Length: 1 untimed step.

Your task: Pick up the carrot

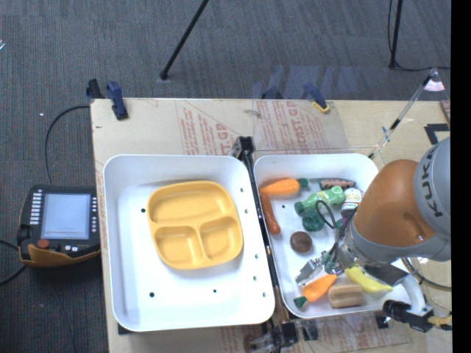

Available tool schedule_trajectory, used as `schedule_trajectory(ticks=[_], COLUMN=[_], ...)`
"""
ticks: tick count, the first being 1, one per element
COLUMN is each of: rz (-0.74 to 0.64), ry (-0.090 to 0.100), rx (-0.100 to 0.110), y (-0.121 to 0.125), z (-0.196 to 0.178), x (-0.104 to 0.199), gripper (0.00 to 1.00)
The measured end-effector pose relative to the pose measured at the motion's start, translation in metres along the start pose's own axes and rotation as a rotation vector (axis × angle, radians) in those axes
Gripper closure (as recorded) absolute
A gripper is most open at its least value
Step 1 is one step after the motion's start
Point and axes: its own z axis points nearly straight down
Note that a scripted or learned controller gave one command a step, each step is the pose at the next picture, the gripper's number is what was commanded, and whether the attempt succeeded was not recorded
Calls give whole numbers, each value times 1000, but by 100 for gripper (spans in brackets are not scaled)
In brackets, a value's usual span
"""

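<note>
Now the two-finger gripper (324, 262) hangs low in the right white bin (366, 158), just above a small orange carrot with green top (316, 289) near the bottom rim; whether it is open I cannot tell. A second larger orange carrot (280, 187) lies further up, with room around. The yellow divided plate (195, 223) fills the left bin (114, 234).

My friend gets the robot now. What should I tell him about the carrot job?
Gripper: low in the right bin, near its front; I cannot tell if the fingers are open.
Two carrots in that bin: one at the back left corner, lying free; one near the front, just below the gripper, beside the banana.
Yellow tray sits in the left bin.
Done: no carrot visibly lifted.
Left: grasp one and raise it.
</note>
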Motion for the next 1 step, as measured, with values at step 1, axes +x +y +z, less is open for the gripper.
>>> schedule_trajectory(ticks=[1], rz=[12], ry=[1], rx=[-3], y=[1], z=[-11], x=[-1], gripper=[100])
